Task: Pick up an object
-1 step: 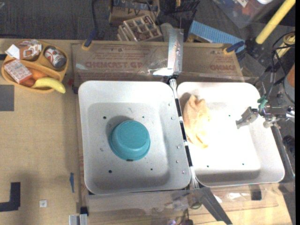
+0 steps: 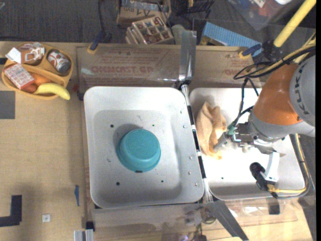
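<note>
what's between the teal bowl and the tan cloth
In the camera view, bare white bin floor and the bins' adjoining rims separate the teal bowl from the tan cloth.

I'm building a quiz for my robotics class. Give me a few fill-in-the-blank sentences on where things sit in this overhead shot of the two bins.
1. The round teal plastic bowl lies upside down in the ____ shallow white bin.
2. The crumpled tan cloth lies in the ____ white bin.
3. The arm's claw is at the ____.
4. The yellow banana lies ____ both bins.

Missing words: left; right; cloth; outside
</note>
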Robot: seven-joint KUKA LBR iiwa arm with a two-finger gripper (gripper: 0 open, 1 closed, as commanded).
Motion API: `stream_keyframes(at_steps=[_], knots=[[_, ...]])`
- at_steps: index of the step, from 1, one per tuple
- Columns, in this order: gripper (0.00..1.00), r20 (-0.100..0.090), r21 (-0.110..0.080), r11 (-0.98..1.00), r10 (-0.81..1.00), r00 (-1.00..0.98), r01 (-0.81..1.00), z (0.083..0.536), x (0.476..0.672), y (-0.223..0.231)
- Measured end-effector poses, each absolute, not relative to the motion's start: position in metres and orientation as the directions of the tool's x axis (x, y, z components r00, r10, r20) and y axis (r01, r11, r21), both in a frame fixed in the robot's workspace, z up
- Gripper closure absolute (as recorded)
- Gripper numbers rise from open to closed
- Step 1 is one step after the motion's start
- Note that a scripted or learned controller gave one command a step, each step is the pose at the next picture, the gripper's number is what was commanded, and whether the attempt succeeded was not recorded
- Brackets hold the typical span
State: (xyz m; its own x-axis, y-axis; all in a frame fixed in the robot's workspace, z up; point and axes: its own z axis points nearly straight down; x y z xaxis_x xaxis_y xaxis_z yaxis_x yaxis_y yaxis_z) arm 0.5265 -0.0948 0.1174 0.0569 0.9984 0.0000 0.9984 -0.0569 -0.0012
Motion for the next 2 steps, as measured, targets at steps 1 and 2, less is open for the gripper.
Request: stream_keyframes(at_steps=[1,2], knots=[[0.0,-0.001,0.01,0.055,0.998,-0.055,0.998,0.091,0.6,-0.103],[0.0,-0.003,0.01,0.09,0.996,-0.09,0.996,0.09,0.63,-0.096]])
